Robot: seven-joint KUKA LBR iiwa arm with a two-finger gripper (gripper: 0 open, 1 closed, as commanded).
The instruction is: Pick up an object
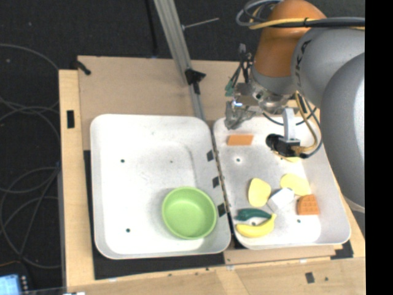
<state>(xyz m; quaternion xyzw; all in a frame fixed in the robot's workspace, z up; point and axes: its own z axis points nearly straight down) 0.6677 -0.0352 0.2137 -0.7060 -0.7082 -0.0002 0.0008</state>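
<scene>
Jaws (234,117) hang over the right bin's (328,192) far left corner, just above an orange block (240,140); whether they are open or closed I cannot tell. Nearer the front lie two yellow pieces (258,191), a white piece (282,198), an orange waffle (307,205), and a banana (256,228). A green bowl (189,212) sits in the left bin (123,140).

A robotics lab: a plywood surface (141,85) carries two white bins (123,140) left of and below the jaws, a metal mounting rail (175,42) rises to their left, and loose cables (24,103) trail across dark floor.
</scene>
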